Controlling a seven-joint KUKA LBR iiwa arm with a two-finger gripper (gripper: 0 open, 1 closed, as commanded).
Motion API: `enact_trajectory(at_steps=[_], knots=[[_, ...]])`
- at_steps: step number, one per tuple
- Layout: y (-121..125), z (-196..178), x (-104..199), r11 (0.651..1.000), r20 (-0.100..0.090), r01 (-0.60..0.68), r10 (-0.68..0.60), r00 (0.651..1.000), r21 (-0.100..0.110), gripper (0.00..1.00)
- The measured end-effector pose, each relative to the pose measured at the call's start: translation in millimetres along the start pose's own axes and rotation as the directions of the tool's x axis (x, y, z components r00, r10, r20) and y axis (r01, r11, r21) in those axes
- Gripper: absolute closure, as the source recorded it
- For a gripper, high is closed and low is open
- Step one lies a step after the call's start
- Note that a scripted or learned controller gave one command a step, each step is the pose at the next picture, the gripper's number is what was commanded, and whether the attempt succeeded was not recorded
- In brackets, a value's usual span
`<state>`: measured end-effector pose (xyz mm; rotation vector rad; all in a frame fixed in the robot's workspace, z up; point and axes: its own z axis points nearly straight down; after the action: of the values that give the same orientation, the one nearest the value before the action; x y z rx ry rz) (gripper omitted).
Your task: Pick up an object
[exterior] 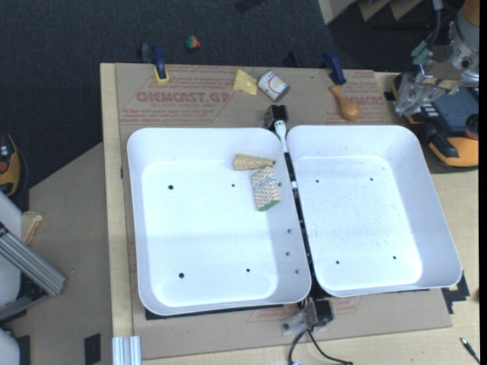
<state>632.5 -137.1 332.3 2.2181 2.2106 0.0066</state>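
My fingers (415, 97) hang at the far right, off past the top corner of the right bin (426, 204); whether they are parted or closed I cannot tell, and I see nothing between them. I judge the reach has not begun. The likely targets lie in the left bin (144, 204), near its upper right: a tan roll (251, 162) and just below it a patterned packet (265, 188), touching or nearly so. Next I must cross the right bin and come down on one without nudging the other. The dark divider (293, 192) between the bins lies close by. On the table (122, 97) beyond sit a yellow piece (245, 83), a small box (273, 85) and a wooden-handled tool (345, 103).
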Motion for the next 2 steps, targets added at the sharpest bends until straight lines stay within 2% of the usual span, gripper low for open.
enact_trajectory(at_steps=[1, 2], knots=[[6.2, 53.5, 97.0, 1.000, -0.008, 0.012, -0.012, 1.000, 0.015, 1.00], [-29.9, -11.9, 86.6, 1.000, -0.003, 0.002, -0.002, 1.000, 0.002, 1.00]])
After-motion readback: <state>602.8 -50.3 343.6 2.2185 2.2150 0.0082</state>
